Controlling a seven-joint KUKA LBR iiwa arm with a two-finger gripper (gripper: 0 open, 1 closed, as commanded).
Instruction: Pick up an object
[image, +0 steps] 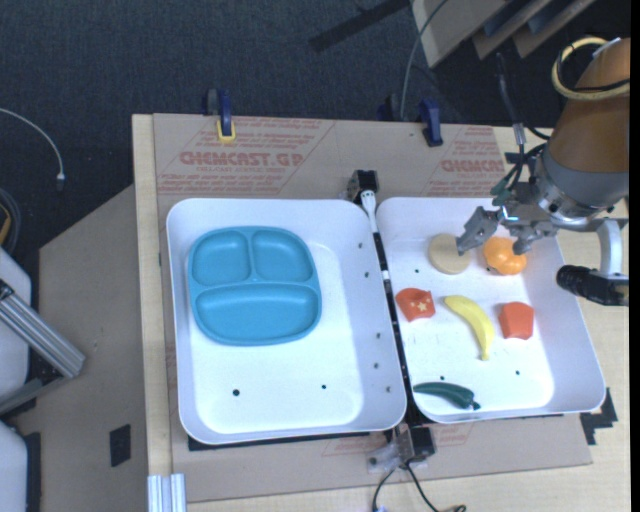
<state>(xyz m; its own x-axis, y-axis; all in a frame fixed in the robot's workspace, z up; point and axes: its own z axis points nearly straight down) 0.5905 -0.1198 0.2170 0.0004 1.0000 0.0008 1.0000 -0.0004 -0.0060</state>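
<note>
Claw fingers (497, 232) are seen spread apart above the far part of the right bin (570, 385), and nothing is held between them. One finger (473, 236) points down beside the beige round piece (449, 253), and the other is placed just over the orange fruit (505, 257). The two items lie near each other, with the claw between them.

No single target is named by the task, so any item in the right bin can be taken. The nearest candidates are the orange fruit and the beige round piece. Further to the near side, a red tomato-like piece (416, 303), a yellow banana (472, 322) and an orange-red block (516, 320) are placed, and a dark green pepper (447, 395) lies close to the near wall. In the left bin (190, 330) a blue divided plate (256, 285) is found.

Several failures can be expected from this position. If the claw is lowered as it is, the space between the two items may be closed on, and nothing would be caught. The orange fruit is round and probably smooth, so it may be pushed away by one finger or squeezed out when the fingers are shut. The beige piece seems low and flat, and it may be slid over instead of gripped. It is also possible that both items are touched together and neither is held well.
</note>
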